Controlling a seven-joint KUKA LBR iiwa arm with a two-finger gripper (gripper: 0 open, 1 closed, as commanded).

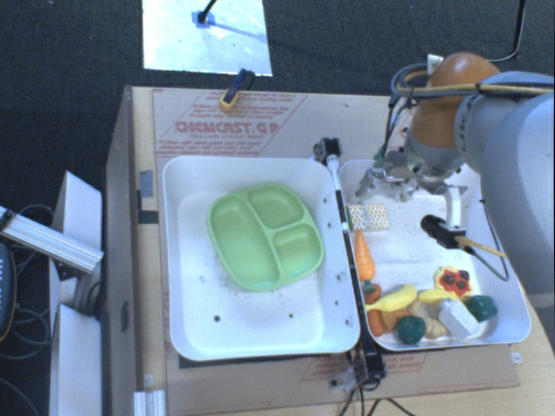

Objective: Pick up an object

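The gripper (408,186) hangs over the far end of the right bin (512,306), just below the orange wrist band. Its finger spread cannot be judged from this slant, and nothing is seen held in it.

The toy food lies toward the near end of that bin. The nearest piece is the checkered cracker (368,217), just beside the gripper on its near-left side, flat on the bin floor. Next comes the carrot (364,256), against the dividing wall — its long axis runs along that wall, far to near. The remaining pieces crowd the near end, touching or nearly so: the banana (393,299), the pizza slice (453,280), the white block (458,317) and the broccoli (480,307).

The green divided plate (265,236) sits in the left bin (186,319), well apart from the gripper.

Judgement: the coming move calls for a short shift toward the near-left, then a descent — cracker first within reach, carrot next.
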